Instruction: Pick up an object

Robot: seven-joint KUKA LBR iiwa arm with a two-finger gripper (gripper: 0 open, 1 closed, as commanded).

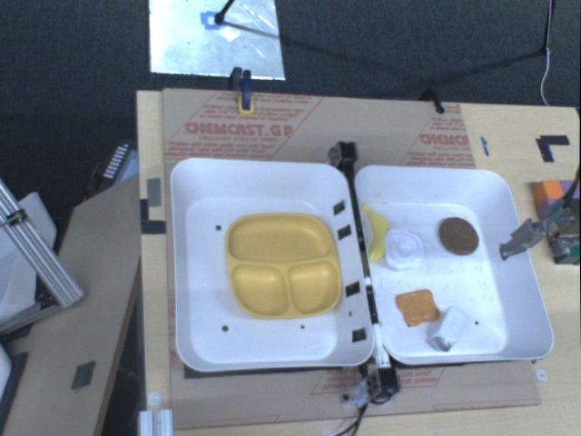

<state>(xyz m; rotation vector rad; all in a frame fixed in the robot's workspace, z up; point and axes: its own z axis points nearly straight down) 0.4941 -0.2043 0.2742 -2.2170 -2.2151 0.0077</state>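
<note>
Camera view: grey gripper [519,242] hovering at right bin's [525,330] edge, jaws' state unclear. Flat round brown disc [458,235] looking light, stiff; pinch across rim.

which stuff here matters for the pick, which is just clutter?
Job: gripper; right bin with brown disc, orange square, white cup, yellow piece, grey tube.
Clutter: left bin, yellow tray, foil sheet.
</note>
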